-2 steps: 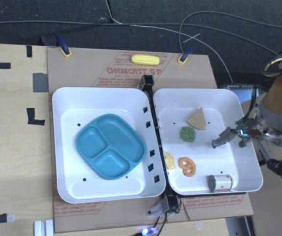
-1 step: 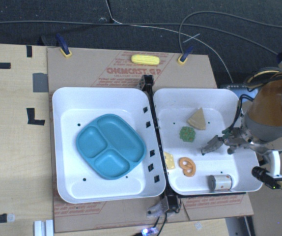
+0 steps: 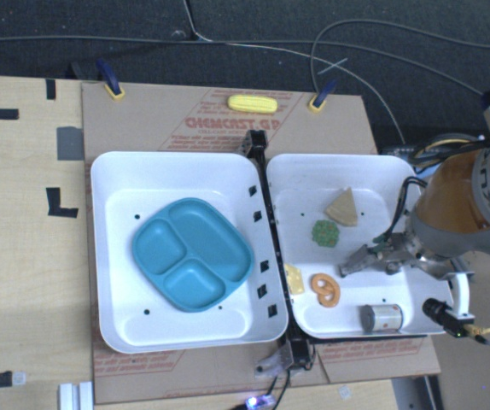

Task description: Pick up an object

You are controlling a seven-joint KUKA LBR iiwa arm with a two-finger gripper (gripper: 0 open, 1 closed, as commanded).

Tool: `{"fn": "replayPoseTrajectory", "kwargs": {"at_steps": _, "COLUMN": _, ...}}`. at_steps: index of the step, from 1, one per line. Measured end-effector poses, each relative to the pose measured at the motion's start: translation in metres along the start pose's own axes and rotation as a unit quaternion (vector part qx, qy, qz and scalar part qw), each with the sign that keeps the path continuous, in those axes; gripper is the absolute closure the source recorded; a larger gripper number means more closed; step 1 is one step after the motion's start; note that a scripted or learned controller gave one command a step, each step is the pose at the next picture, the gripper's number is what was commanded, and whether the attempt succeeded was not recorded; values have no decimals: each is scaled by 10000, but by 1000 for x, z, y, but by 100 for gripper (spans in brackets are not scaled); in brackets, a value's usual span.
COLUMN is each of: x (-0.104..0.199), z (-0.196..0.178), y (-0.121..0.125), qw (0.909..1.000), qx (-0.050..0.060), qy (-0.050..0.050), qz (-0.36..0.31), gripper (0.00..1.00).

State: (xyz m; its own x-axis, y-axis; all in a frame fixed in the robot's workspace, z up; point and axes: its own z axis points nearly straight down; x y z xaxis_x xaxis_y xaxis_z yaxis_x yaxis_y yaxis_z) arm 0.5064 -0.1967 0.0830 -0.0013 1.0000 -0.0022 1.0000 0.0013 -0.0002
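The right bin (image 3: 382, 167) holds several small objects: a tan wedge (image 3: 343, 207), a green lumpy piece (image 3: 325, 233), an orange pretzel (image 3: 325, 289), a small yellow piece (image 3: 294, 278) by the left wall and a grey cylinder (image 3: 382, 317) lying near the front wall. My gripper (image 3: 349, 267) hovers low over the middle of this bin, pointing left. It sits right of the pretzel, below the green piece and above the cylinder. Nothing shows in its grasp.
The left bin (image 3: 108, 178) carries a blue divided plate (image 3: 192, 253). A yellow corn-like object (image 3: 252, 103) lies on the cardboard behind the bins. The arm's orange band (image 3: 454, 199) hangs over the right bin's right wall. Cables run across the dark back area.
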Motion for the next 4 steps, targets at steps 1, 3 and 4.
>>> {"fn": "replayPoseTrajectory", "kwargs": {"at_steps": 1, "x": -1, "z": -13, "y": 1, "qw": 10000, "qx": -19, "qy": -8, "qz": 1, "gripper": 100}}
{"fn": "replayPoseTrajectory", "kwargs": {"at_steps": 3, "x": -6, "z": -117, "y": 15, "qw": 10000, "qx": -25, "qy": 2, "qz": -6, "gripper": 100}}
{"fn": "replayPoseTrajectory", "kwargs": {"at_steps": 4, "x": -6, "z": -178, "y": 10, "qw": 10000, "qx": -21, "qy": 1, "qz": -2, "gripper": 100}}
